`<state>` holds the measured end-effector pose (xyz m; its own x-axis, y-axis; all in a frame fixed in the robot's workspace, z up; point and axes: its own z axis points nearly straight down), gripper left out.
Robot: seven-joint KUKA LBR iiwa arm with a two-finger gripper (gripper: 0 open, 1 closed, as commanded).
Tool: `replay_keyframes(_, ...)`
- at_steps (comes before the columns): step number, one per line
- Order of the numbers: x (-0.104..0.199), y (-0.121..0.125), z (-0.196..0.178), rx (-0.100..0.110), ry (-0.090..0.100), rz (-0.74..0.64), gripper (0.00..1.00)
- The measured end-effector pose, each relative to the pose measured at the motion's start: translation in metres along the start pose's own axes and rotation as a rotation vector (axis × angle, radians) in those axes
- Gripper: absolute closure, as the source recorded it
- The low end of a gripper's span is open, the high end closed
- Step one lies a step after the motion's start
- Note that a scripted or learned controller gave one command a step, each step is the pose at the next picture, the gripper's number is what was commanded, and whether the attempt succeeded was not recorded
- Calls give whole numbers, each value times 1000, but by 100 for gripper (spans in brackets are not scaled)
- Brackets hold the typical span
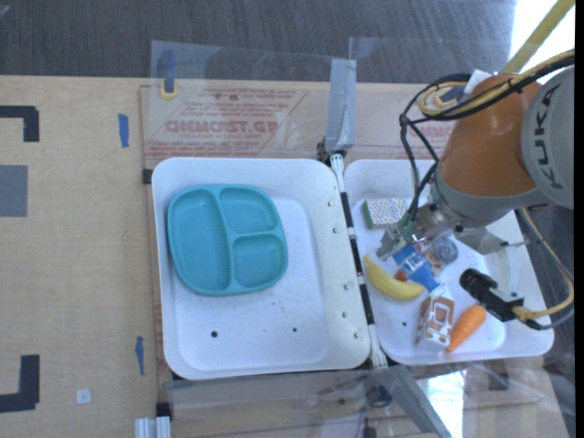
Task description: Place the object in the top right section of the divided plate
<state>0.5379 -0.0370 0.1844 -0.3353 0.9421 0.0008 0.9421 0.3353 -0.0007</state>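
Wooden bench (pixel 73 272), two white bins (pixel 246 340) side by side, blue tape marks (pixel 123 130)

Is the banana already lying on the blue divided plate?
No. The banana lies in the right bin beside the carrot, while the divided plate sits in the left bin.

Arm (pixel 538 144): white letters "KU" legible on the grey housing at right edge. Clear panel (pixel 228 117) behind the bins: faint reddish print, not legible.
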Motion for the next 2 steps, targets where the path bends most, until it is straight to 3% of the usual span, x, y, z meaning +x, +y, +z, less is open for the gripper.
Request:
replay_keyframes(1, 61, 49, -39, -3, -2, -102, 100)
replay_keyframes(2, 116, 75, 28, 1, 0, -180, 100)
